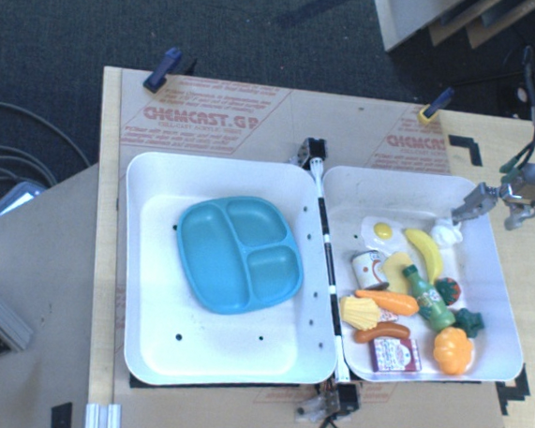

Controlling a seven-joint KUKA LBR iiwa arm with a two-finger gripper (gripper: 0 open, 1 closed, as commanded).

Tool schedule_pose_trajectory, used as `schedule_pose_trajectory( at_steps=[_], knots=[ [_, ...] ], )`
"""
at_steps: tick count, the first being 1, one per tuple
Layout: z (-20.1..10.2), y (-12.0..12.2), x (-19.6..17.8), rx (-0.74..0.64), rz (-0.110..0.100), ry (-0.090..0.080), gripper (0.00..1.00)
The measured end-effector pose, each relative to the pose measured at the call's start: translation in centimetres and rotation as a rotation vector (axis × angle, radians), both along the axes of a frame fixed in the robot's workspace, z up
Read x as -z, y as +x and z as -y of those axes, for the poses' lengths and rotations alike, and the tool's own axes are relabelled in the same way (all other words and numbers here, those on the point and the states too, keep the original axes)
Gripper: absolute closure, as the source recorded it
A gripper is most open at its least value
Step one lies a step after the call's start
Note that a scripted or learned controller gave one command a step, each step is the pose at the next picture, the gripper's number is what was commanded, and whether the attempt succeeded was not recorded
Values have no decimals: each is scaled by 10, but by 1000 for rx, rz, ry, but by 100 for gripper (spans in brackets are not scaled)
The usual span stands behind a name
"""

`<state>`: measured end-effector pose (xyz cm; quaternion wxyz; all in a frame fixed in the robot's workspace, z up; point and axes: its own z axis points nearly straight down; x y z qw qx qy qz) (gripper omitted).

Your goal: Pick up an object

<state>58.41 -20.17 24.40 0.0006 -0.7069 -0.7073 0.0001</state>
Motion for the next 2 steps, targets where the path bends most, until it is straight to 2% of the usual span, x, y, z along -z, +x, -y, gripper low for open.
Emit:
schedule_pose_trajectory(
  at_steps=[1,2],
  knots=[
    [-3,43,146,-1,-2,1,0],
    [-3,44,134,-2,2,-1,100]
  ],
)
